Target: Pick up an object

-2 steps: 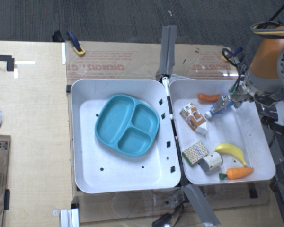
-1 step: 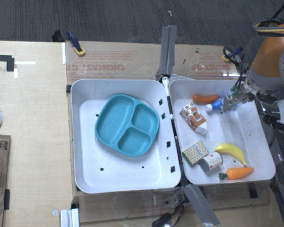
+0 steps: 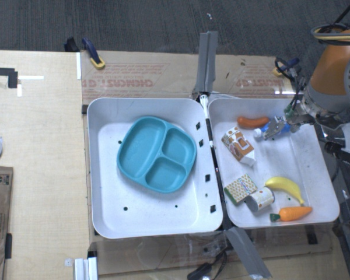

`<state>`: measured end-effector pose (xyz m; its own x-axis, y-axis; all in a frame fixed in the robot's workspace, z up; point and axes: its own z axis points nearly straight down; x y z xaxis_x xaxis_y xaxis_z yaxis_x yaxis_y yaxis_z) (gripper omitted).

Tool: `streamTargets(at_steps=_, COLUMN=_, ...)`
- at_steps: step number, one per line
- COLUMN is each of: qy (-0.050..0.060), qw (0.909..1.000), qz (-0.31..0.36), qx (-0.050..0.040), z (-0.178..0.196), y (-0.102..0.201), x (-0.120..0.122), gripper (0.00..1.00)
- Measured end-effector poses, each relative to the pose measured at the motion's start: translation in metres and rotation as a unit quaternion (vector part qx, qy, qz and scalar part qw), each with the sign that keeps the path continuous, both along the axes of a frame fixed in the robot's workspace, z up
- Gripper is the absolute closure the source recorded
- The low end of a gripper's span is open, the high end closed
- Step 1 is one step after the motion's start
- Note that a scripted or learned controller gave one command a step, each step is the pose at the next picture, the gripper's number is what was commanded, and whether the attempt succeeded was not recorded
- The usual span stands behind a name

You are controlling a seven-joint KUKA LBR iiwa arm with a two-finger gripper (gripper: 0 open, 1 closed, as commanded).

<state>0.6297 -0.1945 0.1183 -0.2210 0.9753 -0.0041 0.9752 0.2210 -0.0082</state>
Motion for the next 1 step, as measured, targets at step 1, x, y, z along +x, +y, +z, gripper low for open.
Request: streamTargets(at_steps=1, qy=-0.001, qw=1.0, qz=0.001, qx=-0.0006, z=0.0093, y=-0.0003, x=0.0008, gripper=1.0)
